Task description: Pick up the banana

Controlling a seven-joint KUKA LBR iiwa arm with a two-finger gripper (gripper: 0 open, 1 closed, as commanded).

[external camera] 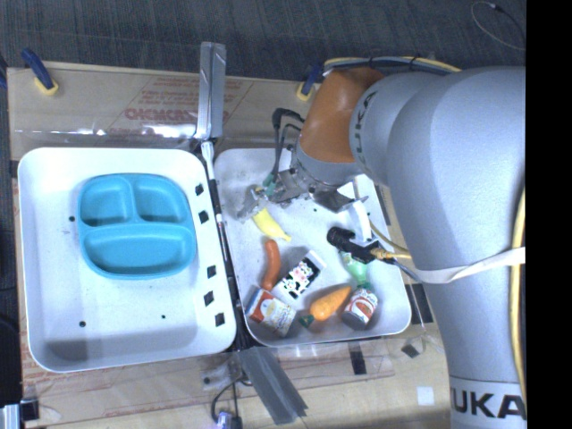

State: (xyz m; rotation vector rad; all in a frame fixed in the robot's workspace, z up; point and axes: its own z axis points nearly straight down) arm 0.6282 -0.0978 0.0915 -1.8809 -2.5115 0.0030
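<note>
**A:** In the right bin (234,266), where is your banana (269,224)?

**B:** You'll find it near the bin's upper middle, lying slantwise on the white floor. Its upper end runs up to the gripper (273,189), and from this angle you can't make out whether they touch.

**A:** And the jaws?

**B:** You cannot tell whether they are spread or closed; the arm (447,168) bulks over that corner and the tip is a dark, blurred tangle.

**A:** What else can you see?

**B:** Below the banana lie a sausage (270,263), a cow-patterned carton (299,277), a carrot (329,303), a red can (360,308) and a green bottle (355,263). The arm hides the bin's upper right corner. In the left bin (36,239) sits a blue divided tray (137,224).
</note>
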